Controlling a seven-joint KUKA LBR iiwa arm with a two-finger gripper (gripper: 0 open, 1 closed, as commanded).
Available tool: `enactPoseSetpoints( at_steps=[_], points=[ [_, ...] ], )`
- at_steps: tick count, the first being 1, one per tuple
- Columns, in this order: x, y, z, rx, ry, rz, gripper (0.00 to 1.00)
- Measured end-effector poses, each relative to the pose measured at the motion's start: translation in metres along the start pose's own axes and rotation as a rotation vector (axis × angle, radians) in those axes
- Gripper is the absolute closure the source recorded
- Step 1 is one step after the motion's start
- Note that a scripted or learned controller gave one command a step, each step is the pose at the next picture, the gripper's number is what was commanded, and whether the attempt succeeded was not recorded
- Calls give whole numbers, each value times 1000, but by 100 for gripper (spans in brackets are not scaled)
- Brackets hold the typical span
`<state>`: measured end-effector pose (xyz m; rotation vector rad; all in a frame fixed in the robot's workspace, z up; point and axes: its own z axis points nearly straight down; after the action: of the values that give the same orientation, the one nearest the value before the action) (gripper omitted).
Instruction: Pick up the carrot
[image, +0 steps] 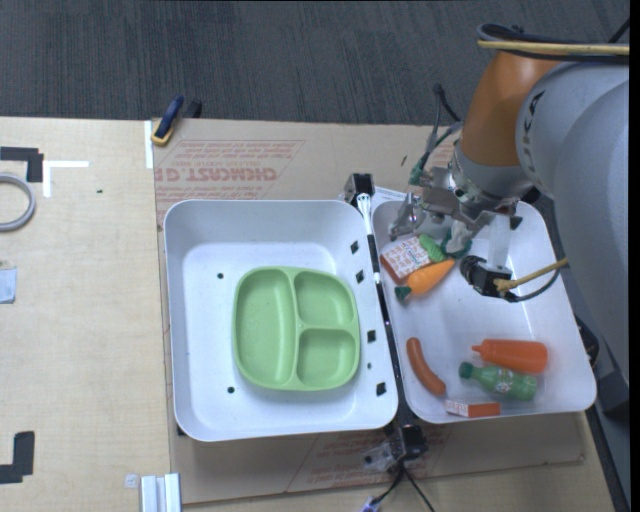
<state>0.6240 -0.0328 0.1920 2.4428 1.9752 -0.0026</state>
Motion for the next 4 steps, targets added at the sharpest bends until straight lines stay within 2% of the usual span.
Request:
enactPoseSetpoints(
  at_steps=[1,2,3,4],
  points=[
    [-73,-38,65,-1,0,-146,0],
    [-4,-10,0,-1,0,-60,0],
    [-26,-38,0,0,0,-227,0],
    [-74,-19,96,-8,2,-247,0]
  ],
)
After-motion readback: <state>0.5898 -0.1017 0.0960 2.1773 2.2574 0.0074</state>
